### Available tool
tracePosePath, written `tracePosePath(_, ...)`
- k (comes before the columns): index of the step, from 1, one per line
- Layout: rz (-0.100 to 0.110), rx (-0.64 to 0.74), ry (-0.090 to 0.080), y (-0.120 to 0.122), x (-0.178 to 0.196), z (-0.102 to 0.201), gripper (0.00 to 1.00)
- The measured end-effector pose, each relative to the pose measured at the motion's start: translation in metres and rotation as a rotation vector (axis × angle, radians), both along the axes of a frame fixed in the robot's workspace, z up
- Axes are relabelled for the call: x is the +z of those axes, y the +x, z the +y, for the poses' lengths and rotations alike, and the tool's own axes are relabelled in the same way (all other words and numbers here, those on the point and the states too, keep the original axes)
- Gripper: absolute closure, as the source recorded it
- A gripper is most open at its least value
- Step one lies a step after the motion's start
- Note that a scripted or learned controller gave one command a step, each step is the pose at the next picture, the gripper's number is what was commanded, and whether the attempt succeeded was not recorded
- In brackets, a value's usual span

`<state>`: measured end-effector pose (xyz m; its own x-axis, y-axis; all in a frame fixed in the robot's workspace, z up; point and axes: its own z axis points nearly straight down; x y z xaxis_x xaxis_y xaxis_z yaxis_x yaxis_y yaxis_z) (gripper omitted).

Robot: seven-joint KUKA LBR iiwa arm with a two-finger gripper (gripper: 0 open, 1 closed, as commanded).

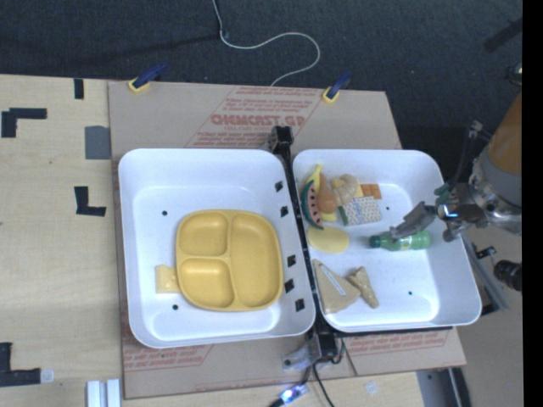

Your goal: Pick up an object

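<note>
While the grey arm point(501, 176) reaches in over the right bin point(424, 312) from its far edge, the claw point(407, 225) hangs low with one dark finger point(413, 219) slanting down toward a small green bottle point(400, 242); whether the jaws are spread or closed, or grip anything, cannot be told. That bottle lies on its side just below the claw. Farther out from the claw sit a yellow lemon-shaped piece point(329, 241), a heap of toy food point(339, 197) and two tan wedges point(344, 287). Well beyond, the left bin point(144, 176) carries a yellow divided plate point(229, 259).
</note>
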<state>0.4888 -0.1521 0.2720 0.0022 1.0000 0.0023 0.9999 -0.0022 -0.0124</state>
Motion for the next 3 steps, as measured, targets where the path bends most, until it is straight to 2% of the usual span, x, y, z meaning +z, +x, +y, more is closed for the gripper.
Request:
tracePosePath(1,-0.011,0.003,-0.002,0.002,0.005,0.000,0.00)
tracePosePath(2,-0.006,0.002,-0.001,0.001,-0.054,-0.008,0.00)
tracePosePath(3,-0.006,0.002,-0.001,-0.002,-0.099,-0.010,0.00)
